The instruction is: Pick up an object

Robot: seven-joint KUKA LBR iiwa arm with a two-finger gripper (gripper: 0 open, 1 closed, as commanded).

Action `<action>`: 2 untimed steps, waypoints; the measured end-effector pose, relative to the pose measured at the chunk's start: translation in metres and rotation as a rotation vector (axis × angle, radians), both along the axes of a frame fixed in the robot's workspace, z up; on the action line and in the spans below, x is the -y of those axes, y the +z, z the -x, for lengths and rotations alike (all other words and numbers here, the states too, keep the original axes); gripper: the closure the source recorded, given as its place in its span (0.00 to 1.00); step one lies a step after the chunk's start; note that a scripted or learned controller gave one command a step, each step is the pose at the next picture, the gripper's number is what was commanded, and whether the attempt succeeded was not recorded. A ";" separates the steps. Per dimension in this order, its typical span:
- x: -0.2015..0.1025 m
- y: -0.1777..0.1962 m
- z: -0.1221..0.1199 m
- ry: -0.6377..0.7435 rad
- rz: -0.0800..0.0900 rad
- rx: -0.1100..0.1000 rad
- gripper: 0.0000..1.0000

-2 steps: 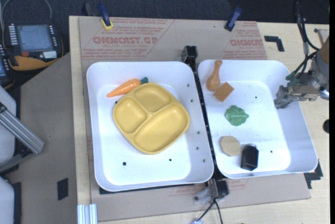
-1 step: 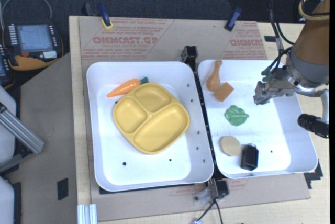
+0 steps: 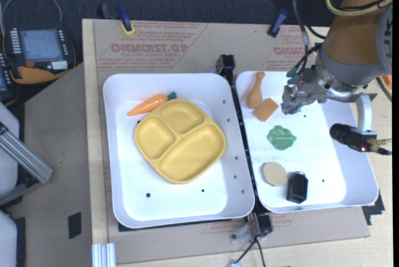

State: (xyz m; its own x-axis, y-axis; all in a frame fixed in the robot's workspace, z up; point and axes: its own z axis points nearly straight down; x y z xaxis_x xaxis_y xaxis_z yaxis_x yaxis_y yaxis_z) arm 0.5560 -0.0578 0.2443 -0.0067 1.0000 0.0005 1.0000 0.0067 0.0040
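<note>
Hovering in the right bin (image 3: 349, 197), your gripper (image 3: 293, 100), state unclear, sits beside the orange block (image 3: 266, 109); center over it before descending.

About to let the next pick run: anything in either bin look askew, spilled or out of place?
Nothing spilled or damaged. The yellow divided plate sits turned at an angle in the left bin, with the carrot lying against its upper edge. In the right bin, the items lie apart from one another, except the black block touching the tan disc.

Orange-banded grey arm (image 3: 358, 29), dark claw (image 3: 292, 103)
</note>
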 end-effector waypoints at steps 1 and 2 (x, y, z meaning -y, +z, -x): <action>-0.047 -0.014 -0.019 -0.006 0.001 -0.002 1.00; -0.098 -0.025 -0.039 -0.001 0.000 -0.001 1.00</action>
State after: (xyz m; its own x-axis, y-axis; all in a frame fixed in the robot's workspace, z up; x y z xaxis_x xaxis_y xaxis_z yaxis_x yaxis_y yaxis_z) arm 0.5946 0.0404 0.2193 -0.0055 1.0000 0.0010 1.0000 0.0055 0.0025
